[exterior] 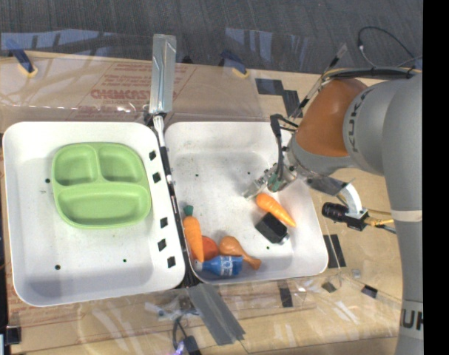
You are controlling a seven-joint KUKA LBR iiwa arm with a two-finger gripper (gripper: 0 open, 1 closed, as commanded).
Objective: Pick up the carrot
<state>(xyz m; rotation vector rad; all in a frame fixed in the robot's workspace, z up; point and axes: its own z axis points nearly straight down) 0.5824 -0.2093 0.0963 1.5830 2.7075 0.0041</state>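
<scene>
Right-hand shallow white bin (209,146): the two-finger gripper (272,181) sits low in the bin, right of centre, wrist tilted over it. An orange tapered carrot (276,209) lies just below and beside the fingertips, its blunt end nearest them, its tip pointing down-right. Whether the fingers are apart or together cannot be told from here; the carrot is not visibly between them.

Step, as judged: approach or alignment, grasp not yet made. The next move calls for shifting a little toward the carrot's middle, straddling it across its width, then closing and lifting.

Clearances: a small black block (271,229) touches or nearly touches the carrot's underside, so risk of nudging it. The bin's right wall is near. Open floor lies to the upper left.

A second orange carrot-shaped piece (194,237) stands against the divider wall, beside a blue bottle (220,266). The green sectioned plate (101,183) occupies the left white bin (32,265), well apart.
</scene>
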